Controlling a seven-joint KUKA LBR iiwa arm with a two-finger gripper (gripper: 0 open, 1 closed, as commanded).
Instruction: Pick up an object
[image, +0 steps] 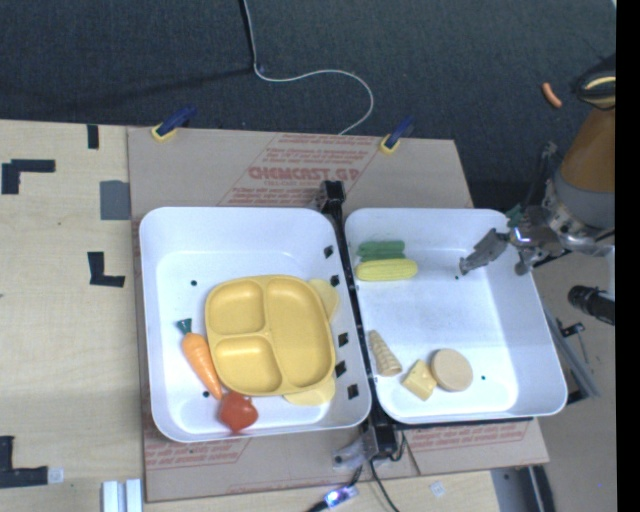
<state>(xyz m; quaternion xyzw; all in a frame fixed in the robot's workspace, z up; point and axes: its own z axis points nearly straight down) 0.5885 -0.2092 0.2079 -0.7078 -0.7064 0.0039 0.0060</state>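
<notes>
1. Camera view: two white bins sit side by side on the bench, the left bin (160, 300) and the right bin (530, 350).
2. The gripper (503, 255) hangs over the right bin's far right edge. Its two fingers are apart, and nothing is between them.
3. A yellow corn cob (386, 270) lies in the right bin's far left corner. Its long side runs left to right.
4. A green toy (381, 249) lies right behind the corn, touching it, the same way round.
5. Near the front lie a ridged cone (384, 353), a cheese wedge (420, 380) and a round tan biscuit (452, 369).
6. The left bin holds a yellow divided plate (270, 333), an orange carrot (202, 364) beside it and a red tomato (237, 411).
</notes>
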